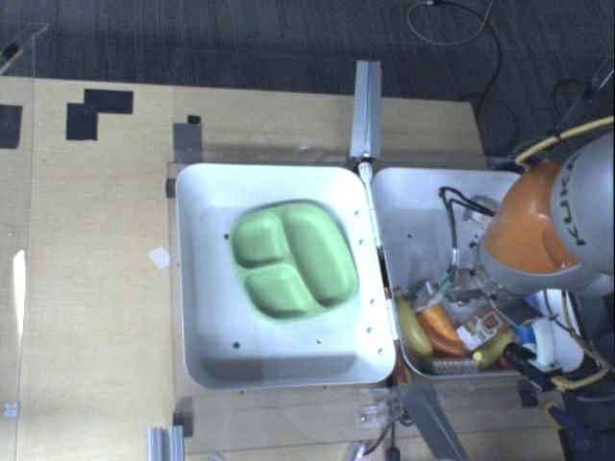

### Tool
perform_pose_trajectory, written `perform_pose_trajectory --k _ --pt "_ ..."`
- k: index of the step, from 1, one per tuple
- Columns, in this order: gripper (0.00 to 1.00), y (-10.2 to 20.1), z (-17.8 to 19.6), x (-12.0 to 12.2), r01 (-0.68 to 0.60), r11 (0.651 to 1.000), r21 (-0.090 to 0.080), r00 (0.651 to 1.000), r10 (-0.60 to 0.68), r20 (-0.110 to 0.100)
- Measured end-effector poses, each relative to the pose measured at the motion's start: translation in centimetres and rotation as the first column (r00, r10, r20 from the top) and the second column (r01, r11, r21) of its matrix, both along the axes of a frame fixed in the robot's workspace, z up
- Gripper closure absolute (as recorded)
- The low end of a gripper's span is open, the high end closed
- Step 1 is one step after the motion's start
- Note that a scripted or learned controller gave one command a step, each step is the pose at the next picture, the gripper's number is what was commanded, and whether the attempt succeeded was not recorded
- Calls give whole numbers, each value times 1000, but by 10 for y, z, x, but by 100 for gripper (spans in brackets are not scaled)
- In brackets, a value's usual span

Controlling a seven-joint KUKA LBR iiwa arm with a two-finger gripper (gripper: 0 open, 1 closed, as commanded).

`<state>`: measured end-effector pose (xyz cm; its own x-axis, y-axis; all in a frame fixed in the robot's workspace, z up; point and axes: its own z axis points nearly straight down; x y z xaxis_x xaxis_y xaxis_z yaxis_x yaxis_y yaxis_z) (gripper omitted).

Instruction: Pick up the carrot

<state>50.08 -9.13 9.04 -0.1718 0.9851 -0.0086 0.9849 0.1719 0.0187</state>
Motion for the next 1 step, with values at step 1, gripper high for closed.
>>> perform_pose_trajectory --k 1 --pt "100 2 12 2 -4 1000 4 1000 4 4"
